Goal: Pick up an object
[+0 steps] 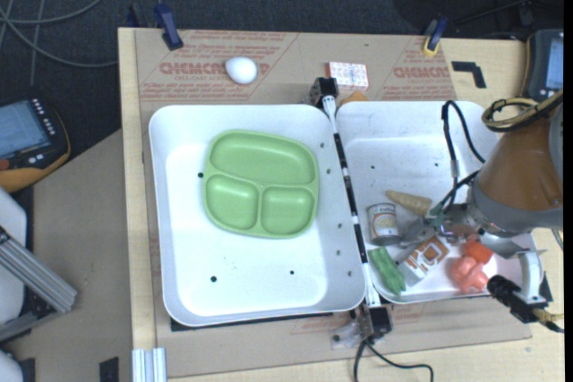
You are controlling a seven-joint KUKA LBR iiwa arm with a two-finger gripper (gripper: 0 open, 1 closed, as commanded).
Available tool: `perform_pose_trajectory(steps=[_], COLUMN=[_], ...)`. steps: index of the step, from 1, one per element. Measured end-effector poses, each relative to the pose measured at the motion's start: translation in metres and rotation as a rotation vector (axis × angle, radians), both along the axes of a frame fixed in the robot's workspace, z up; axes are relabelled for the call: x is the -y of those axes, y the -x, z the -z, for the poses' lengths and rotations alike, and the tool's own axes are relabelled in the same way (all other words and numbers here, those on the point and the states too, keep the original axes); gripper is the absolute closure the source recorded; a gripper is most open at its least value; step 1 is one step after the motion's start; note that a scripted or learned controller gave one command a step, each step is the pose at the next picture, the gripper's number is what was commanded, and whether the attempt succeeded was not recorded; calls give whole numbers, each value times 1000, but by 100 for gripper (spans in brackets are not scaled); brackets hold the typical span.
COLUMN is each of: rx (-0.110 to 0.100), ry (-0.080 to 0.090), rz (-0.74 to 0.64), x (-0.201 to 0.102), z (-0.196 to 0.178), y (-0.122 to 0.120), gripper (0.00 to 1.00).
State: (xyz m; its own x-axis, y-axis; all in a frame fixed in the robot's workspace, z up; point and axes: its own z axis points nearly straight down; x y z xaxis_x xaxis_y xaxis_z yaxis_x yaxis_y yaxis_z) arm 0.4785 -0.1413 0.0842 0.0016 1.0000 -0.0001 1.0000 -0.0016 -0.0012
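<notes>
So from the camera view, two white bins are seen side by side on the bench. The left bin (179, 219) is taken up by a green divided plate (261, 184), lying flat toward its far side. The right bin (394, 139) has its clutter bunched at the near end: a small can (383, 217), a tan piece (414, 201), a green packet (388, 270), an orange-and-white wrapper (424, 257) and an orange-red lump (470, 268). The gripper (440, 224) is lowered among these, and whether it's spread or pinching anything can't really be told. A white egg-like ball (240, 69) is left outside on the cardboard, beyond the left bin.
</notes>
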Motion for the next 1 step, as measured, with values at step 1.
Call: perform_pose_trajectory(steps=[1], rx=[15], ry=[2], rz=[0], x=[-1], z=[-13], y=[-5], gripper=[100])
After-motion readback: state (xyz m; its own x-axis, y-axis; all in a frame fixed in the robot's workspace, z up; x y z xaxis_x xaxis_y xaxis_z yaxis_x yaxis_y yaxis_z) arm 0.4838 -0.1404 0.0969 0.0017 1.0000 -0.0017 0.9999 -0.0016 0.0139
